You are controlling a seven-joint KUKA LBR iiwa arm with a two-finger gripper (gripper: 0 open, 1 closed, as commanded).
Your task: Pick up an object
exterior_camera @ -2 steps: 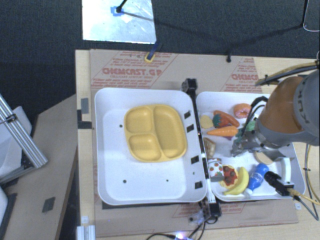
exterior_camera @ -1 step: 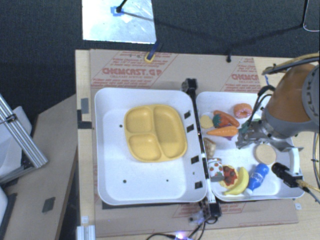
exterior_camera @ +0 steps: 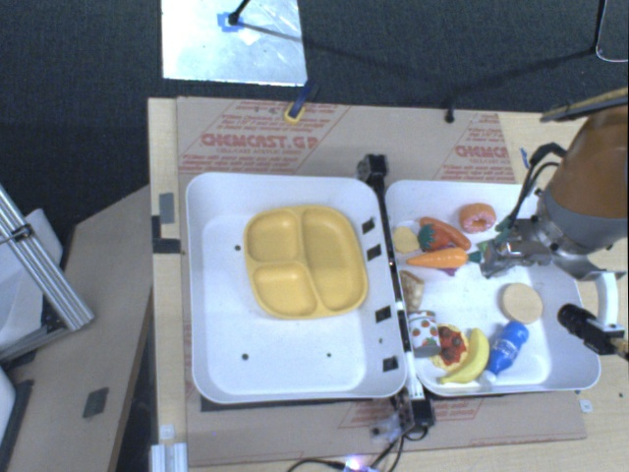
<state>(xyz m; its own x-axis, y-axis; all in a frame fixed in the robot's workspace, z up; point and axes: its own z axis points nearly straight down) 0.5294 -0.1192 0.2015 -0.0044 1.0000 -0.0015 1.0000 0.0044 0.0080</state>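
The right bin (exterior_camera: 565, 367) holds several toy foods: a pink donut (exterior_camera: 478, 216), a red pepper (exterior_camera: 442, 232), an orange carrot (exterior_camera: 438, 259), a tan round cookie (exterior_camera: 521, 303), a blue bottle (exterior_camera: 505, 347), a yellow banana (exterior_camera: 472, 358) and a pizza slice (exterior_camera: 450, 342). My gripper (exterior_camera: 498, 257) hangs low over this bin, just right of the carrot's green top and above the cookie. Nothing shows between its fingers.
The left bin (exterior_camera: 211, 293) carries a yellow three-compartment plate (exterior_camera: 303, 261). A black divider with clips (exterior_camera: 385, 264) runs between the bins. The grey arm with its orange band (exterior_camera: 595, 180) comes in from the right. Cardboard lies under both bins.
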